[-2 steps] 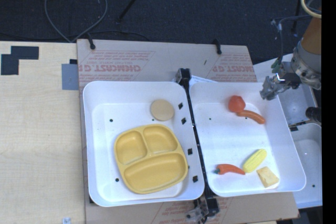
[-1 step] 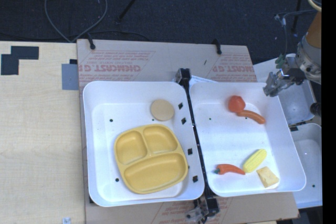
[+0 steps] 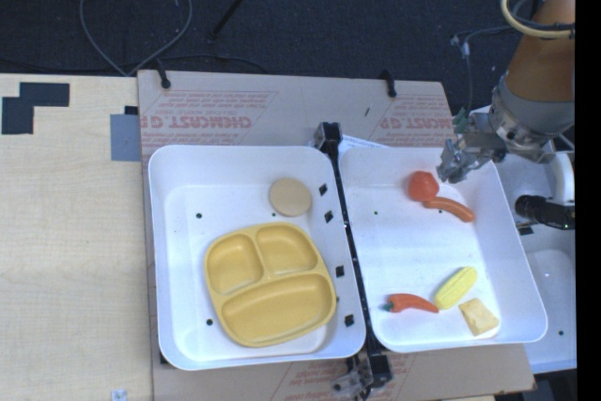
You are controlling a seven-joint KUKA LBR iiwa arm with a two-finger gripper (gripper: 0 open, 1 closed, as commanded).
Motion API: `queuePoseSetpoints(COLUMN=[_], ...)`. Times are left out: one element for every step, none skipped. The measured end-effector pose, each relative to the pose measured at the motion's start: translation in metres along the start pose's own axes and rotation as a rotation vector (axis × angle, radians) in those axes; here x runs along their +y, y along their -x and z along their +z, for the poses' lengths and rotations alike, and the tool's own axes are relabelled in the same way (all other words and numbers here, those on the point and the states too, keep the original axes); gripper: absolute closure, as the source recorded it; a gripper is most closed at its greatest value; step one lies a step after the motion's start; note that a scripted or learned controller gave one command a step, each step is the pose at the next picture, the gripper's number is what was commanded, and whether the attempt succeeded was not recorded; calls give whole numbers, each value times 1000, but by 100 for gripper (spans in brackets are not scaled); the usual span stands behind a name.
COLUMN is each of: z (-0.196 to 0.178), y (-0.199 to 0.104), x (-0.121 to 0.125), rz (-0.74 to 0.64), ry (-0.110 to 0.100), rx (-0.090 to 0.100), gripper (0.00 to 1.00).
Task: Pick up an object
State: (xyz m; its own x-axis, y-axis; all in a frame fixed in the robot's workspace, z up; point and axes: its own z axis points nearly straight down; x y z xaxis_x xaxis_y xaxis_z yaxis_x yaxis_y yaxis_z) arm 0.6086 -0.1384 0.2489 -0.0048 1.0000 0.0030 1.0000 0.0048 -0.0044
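The right bin (image 3: 512,249) holds a red-orange ladle-like toy (image 3: 434,193) at its back, a yellow corn cob (image 3: 455,286), an orange-red chili pepper (image 3: 411,303) and a pale yellow cheese wedge (image 3: 479,317) near its front. My gripper (image 3: 454,166) hangs over the bin's back right corner, just right of the red toy's round head. Nothing shows between its fingers.
The left bin (image 3: 174,211) carries a yellow divided tray (image 3: 269,284) and a tan round disc (image 3: 290,197). A black divider (image 3: 343,239) with clips runs between the bins. Cardboard lies under both. The arm's grey and orange body (image 3: 540,61) rises at the right.
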Motion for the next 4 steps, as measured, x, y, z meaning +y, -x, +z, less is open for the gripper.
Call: queuePoseSetpoints(z=[6,5,3,12], y=[-63,-118,-167,-228], x=[-3,-15,-20,-25], rz=[0,0,0,-1], ry=[0,0,-1,-2], rx=[0,0,0,-1], gripper=[100,100,100,100])
